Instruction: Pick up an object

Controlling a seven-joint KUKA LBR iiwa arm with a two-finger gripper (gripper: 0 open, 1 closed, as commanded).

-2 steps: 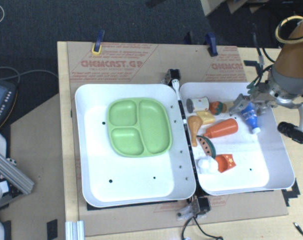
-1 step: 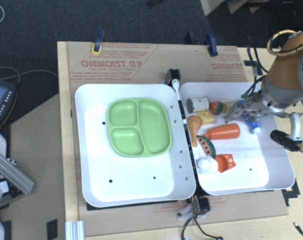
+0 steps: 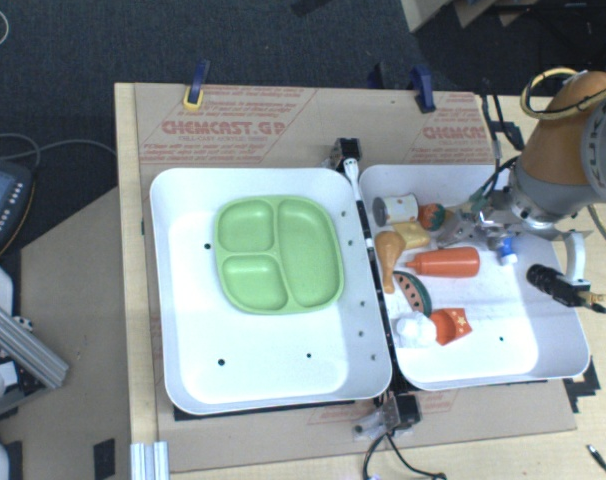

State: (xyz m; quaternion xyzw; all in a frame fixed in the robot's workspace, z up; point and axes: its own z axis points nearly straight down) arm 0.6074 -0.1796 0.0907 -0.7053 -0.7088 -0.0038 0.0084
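Currently the hand [image 3: 475,223] hovers over the right bin [image 3: 503,363], approaching the orange cylinder [image 3: 445,261]. Finger state: cannot tell. Next: descend and grip.

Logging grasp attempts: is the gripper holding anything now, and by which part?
It cannot be told. The gripper sits low in the right bin near the orange carrot-like toy.

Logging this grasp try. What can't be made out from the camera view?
- Gripper: fingertips too small and cluttered to judge, in the right bin.
- Small toys at the bin's left side: overlapping, so their outlines merge.
- Arm: cut off by the frame's right edge.
- Green plate in the left bin: fully readable.
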